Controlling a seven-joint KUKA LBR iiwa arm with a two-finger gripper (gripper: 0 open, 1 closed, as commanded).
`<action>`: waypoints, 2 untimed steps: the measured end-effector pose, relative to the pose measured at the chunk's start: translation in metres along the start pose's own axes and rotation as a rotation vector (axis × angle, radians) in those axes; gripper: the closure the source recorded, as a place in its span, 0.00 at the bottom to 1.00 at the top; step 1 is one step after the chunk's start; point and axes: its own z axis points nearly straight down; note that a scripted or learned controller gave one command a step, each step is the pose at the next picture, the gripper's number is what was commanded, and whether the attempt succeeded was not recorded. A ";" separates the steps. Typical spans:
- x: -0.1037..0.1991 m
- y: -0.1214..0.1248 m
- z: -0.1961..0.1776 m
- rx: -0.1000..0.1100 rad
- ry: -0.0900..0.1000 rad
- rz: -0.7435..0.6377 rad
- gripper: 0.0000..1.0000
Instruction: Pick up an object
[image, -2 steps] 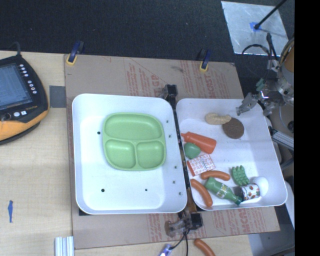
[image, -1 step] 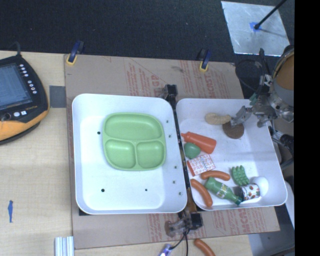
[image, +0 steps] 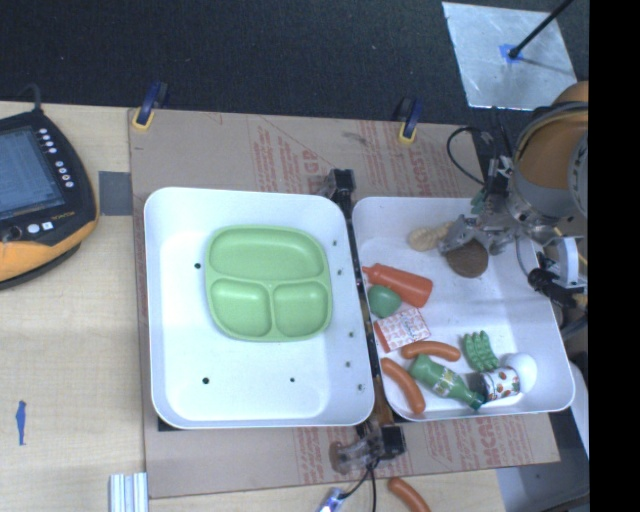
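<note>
A: Two-finger gripper (image: 470, 235) low in the right white bin (image: 540, 330); can't tell its grasp state. Round brown lump (image: 467, 260) sits just below it, touching or nearly so.

B: Handling?

A: Looks light, smooth, likely rigid. Pinch it across its widest part.

B: Surroundings?

A: Pale tan piece (image: 428, 238) just left. Orange carrot (image: 400, 283) farther down-left. Slick plastic floor, rim near the arm.

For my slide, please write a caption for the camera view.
Gripper low over a brown object in the right bin; green tray in the left.
</note>
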 end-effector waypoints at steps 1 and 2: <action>-0.001 -0.021 -0.057 -0.001 0.001 0.004 0.00; -0.001 -0.109 -0.089 0.000 0.000 0.002 0.00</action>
